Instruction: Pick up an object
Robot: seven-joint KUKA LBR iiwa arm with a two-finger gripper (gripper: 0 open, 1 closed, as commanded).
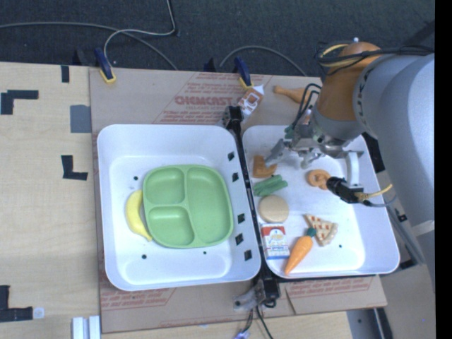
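Observation:
My gripper [311, 161] hangs over the back part of the right bin [367, 253], its fingers spread open with nothing between them. One fingertip [274, 152] is just above an orange food piece [263, 167] by the bin's left wall. An orange pretzel [319, 179] lies just in front of the gripper. Further forward lie a green pea pod [270, 186], a round beige biscuit [274, 208], a small red and white box [274, 237], a waffle slice [321, 229] and a carrot [298, 253].
The left bin [120, 154] holds a green divided plate [188, 206] with a banana [134, 216] against its left side. Behind the bins, a small packet [249, 101] and a tan toy [286, 90] lie on the cardboard. The arm's bulk covers the right bin's back right corner.

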